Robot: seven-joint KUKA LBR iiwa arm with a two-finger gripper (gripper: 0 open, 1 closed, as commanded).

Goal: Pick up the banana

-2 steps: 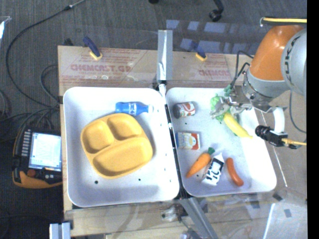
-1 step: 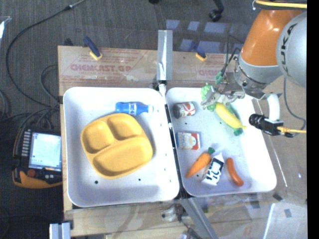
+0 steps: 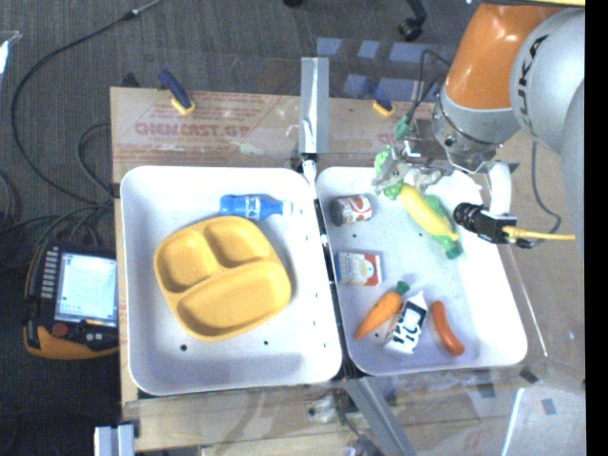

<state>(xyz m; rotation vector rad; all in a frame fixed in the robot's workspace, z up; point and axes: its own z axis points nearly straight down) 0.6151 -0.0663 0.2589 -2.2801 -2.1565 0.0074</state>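
On the floor at the far left sits a handheld controller [image 3: 71, 302] with a lit screen, its cables trailing off over the carpet. Next comes the surface [image 3: 214, 126], a wooden board with yellow clamps on its far edge, carrying the two bins side by side.

The left bin [image 3: 142, 350] holds a yellow divided tray [image 3: 223, 275] lying flat near its middle. Just beyond the tray's far edge lies a small blue bottle [image 3: 250, 205] on its side, close to the bin's far wall.

The right bin [image 3: 494, 345] is more crowded. Near its far left corner lies a small can [image 3: 352, 209] on its side. Nearer to me, a small red and white carton [image 3: 360, 268] lies flat. Nearer still, a carrot [image 3: 381, 312] lies at a slant, its green end touching a black and white carton [image 3: 408, 324]. Just to the right of that lies a red sausage [image 3: 446, 328].

The banana [image 3: 424, 211] is in the far part of the right bin, slanting from far left to near right, with a green item [image 3: 446, 234] along its right side. The claw [image 3: 410, 172] hangs right over the banana's far end, and whether its grip is apart or together I cannot tell. Above it rises the grey arm [image 3: 551, 65] with its orange band.
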